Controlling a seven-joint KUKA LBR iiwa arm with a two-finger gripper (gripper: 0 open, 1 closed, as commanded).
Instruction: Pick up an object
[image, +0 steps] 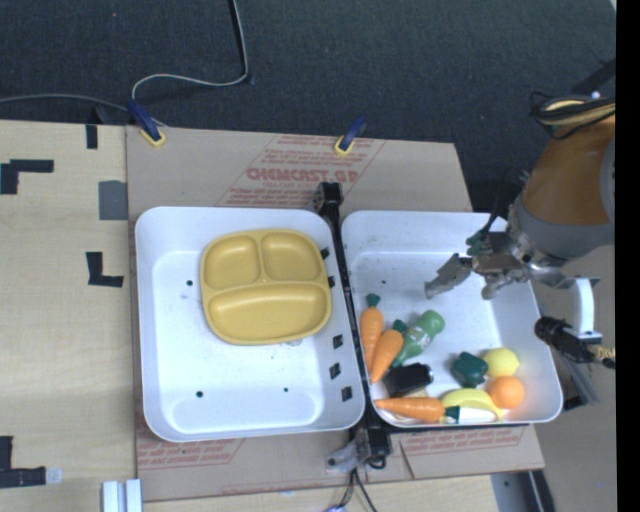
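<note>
The right bin (400, 250) holds toy food along its front half. Two carrots (372, 335) lie by the left wall and a third carrot (410, 407) lies at the front. A green bottle (425, 328), a black piece (408, 378), a dark green piece (467, 368), a lemon (500, 361) and an orange (507, 391) lie there too. My gripper (468, 284) hangs over the bin's bare back right part, behind the pile. It is open, with nothing between its fingers (443, 280).
The left bin (165, 330) bears a yellow divided plate (267, 283) toward its back. A black divider (340, 300) runs between the bins. The arm's grey body (565, 200) stands over the right bin's right wall. Cables cross the dark floor behind.
</note>
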